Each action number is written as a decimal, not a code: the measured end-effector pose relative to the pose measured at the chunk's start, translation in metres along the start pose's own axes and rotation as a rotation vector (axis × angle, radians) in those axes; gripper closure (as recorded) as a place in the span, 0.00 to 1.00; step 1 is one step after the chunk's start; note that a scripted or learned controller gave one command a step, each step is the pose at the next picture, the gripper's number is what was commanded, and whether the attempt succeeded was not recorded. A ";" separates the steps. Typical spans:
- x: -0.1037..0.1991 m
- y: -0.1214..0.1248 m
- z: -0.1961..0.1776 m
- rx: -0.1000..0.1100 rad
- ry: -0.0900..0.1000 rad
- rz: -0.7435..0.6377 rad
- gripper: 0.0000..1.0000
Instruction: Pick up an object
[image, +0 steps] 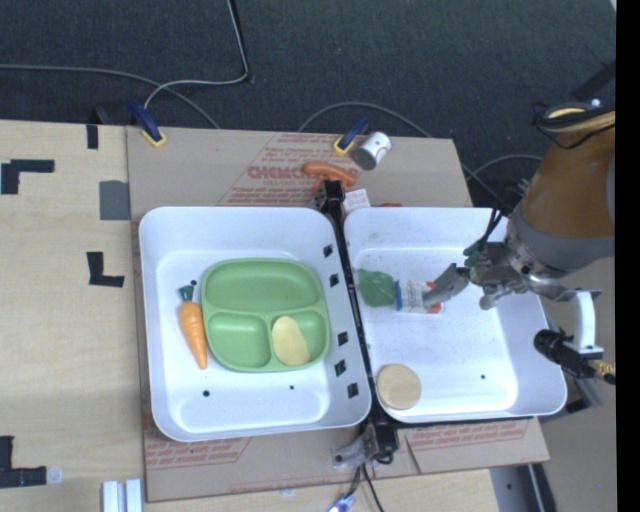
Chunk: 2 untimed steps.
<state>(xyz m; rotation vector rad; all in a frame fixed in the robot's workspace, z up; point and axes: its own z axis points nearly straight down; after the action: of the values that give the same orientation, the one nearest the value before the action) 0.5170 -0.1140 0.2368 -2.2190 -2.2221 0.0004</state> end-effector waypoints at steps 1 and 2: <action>-0.034 0.028 0.147 -0.002 -0.001 0.001 0.00; 0.006 0.077 0.150 -0.007 -0.002 -0.001 0.00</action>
<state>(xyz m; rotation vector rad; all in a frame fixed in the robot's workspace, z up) 0.5940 -0.1075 0.0866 -2.2222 -2.2278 -0.0053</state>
